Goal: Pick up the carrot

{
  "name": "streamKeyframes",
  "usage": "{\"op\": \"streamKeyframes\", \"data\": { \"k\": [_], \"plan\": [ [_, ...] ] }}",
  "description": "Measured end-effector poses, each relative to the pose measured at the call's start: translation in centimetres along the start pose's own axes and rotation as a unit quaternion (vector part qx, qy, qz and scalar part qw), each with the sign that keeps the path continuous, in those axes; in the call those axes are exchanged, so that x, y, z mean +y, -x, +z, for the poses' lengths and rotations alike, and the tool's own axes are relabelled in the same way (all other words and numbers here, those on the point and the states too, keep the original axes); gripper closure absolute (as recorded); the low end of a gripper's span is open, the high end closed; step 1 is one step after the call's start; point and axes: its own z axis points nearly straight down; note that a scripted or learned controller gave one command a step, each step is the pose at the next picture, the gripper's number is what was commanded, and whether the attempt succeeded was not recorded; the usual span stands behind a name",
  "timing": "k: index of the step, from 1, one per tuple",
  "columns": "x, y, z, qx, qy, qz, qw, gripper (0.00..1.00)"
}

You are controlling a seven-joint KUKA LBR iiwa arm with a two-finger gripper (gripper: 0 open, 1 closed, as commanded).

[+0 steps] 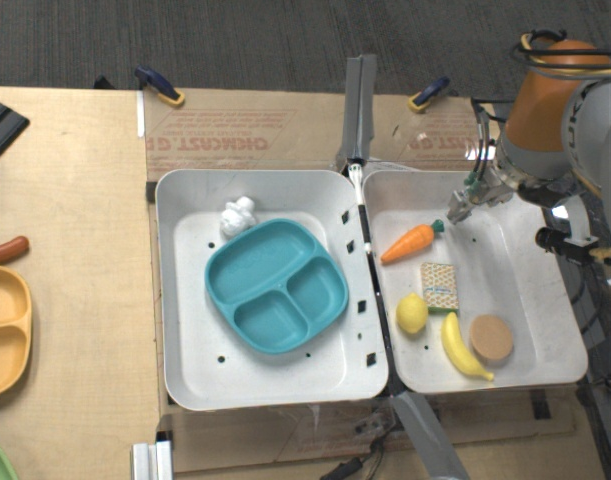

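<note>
Pale wooden bench (75, 168) with two shallow white bins | small orange carrot with green top (409, 243) lies in right bin (545, 368) | grey two-finger gripper (463, 206) at its 1 o'clock, grip state unreadable | risk: fingers nudge tapered carrot, rolling it toward yellow lemon (412, 313).

Left bin (180, 298) – teal divided plate (275, 284); right bin (545, 363) – lemon (412, 313), banana (463, 347), sponge (439, 286)

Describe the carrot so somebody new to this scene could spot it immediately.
Look in the right-hand shallow white bin, upper left part. The orange tapered carrot with a green stem end lies tilted there, above the round yellow lemon. It is the bin's only bright orange, pointed item.
</note>
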Motion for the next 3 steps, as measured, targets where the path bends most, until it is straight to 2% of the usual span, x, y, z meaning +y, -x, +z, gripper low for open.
{"op": "streamKeyframes", "data": {
  "k": [1, 2, 3],
  "plan": [
    [0.0, 0.0, 0.0, 0.0, 0.0, 0.0, 1.0, 0.0],
    [3.3, -9.4, -9.2, -0.001, 0.004, -0.105, 0.9945, 0.0],
    [1.6, -3.8, 0.2, -0.001, 0.005, -0.146, 0.9893, 0.0]
  ]
}}
